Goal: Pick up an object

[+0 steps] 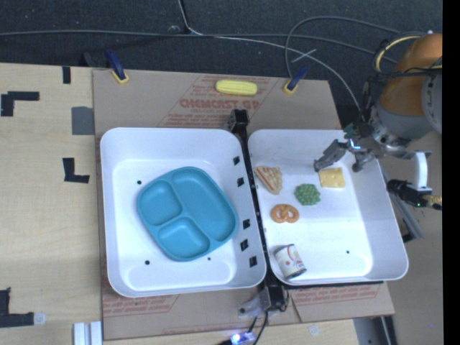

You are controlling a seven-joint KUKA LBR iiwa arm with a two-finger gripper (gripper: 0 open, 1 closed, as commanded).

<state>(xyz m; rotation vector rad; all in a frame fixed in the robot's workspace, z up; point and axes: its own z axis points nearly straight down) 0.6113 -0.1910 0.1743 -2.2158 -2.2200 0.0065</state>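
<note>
While the tool hovers over the right bin, centre it on the yellow cheese wedge lying just below, then descend straight so both fingers straddle it. Avoid the nearby green broccoli. Fingers are spread apart, holding nothing and apparently touching nothing.

Blue tray in L bin; corn on cardboard.

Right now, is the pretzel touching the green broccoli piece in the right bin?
Apart. The camera view shows the pretzel lying below and left of the green broccoli piece, with a strip of white bin floor plainly visible between them.
</note>
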